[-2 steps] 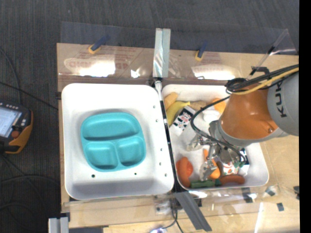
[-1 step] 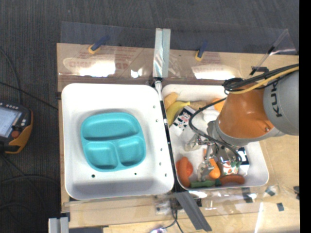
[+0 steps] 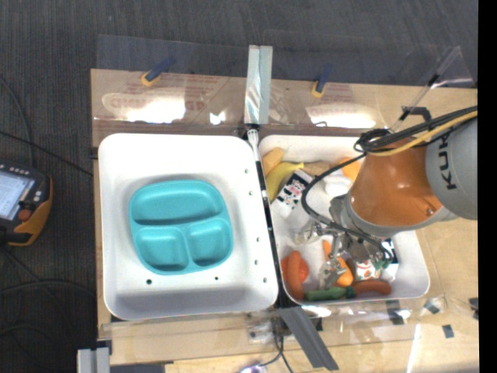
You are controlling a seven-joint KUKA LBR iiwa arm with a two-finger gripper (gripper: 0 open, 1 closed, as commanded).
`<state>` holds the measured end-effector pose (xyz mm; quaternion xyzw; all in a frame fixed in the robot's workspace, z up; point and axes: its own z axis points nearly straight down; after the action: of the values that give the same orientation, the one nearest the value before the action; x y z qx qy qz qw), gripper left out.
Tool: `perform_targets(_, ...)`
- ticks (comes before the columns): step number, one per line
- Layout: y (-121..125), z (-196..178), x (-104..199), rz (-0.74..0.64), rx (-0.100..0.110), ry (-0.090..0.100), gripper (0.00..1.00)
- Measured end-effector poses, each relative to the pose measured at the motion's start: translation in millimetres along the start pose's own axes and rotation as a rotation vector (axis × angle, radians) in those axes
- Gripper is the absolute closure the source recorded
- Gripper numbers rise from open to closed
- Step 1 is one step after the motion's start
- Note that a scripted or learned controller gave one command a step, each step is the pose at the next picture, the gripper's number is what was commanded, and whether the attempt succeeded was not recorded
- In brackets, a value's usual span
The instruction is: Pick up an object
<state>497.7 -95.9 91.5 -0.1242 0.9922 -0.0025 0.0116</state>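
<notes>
Down in the right-hand shallow white bin (image 3: 415, 286), the arm's gripper (image 3: 339, 264) hangs low over the toy clutter; whether its fingers are spread or pressed I cannot tell. Just at their seven o'clock lies a small orange carrot-shaped toy (image 3: 294, 272), long axis running twelve to six. A green bean-like piece (image 3: 326, 294) and a red sausage-shaped piece (image 3: 371, 288) crowd beneath, a yellow banana toy (image 3: 276, 172) sits toward eleven o'clock. Well apart, the left bin holds a teal divided tray (image 3: 181, 224).

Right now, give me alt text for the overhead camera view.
A grey and orange robot arm reaches from the right into the right white bin, its gripper low over toy food including a banana and carrot. The left bin holds a teal divided tray.
</notes>
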Motion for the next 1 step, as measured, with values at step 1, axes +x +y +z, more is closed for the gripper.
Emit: perform_targets(1, 0.6, -9.5, -0.2, -0.002, 0.000, 0.005, 1.00)
